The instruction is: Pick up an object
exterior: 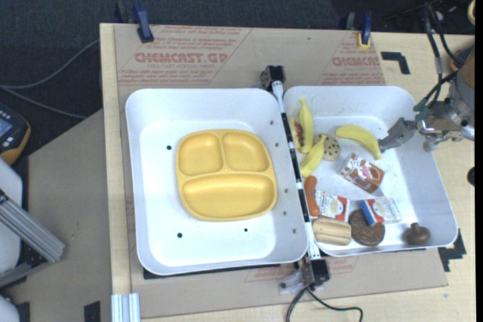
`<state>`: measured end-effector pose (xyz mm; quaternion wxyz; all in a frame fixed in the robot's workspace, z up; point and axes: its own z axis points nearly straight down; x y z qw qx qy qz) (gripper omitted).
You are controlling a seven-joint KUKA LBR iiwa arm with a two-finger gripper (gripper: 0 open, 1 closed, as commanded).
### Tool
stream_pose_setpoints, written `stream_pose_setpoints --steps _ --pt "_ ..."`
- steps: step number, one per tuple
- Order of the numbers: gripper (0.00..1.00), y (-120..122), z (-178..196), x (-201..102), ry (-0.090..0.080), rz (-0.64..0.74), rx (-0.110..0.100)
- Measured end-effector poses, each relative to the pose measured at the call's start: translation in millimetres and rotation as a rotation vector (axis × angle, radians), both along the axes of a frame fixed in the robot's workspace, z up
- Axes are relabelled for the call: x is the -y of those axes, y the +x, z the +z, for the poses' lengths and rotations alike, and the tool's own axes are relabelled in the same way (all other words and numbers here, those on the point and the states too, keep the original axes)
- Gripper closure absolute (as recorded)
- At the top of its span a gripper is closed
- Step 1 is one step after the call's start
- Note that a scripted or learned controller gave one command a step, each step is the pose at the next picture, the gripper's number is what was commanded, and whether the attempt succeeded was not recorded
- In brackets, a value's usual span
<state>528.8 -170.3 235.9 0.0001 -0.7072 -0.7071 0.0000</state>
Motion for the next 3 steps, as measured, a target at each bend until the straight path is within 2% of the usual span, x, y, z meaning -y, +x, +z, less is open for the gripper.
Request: stream_pose_setpoints --steps 1,2,3 --pt "0.00 62 -100 -18 0.003 0.003 -0.007" --pt "0.00 104 -155 8 -0.001 0.001 -0.002" --pt "1.00 105 -140 8 -0.003 0.002 0.006"
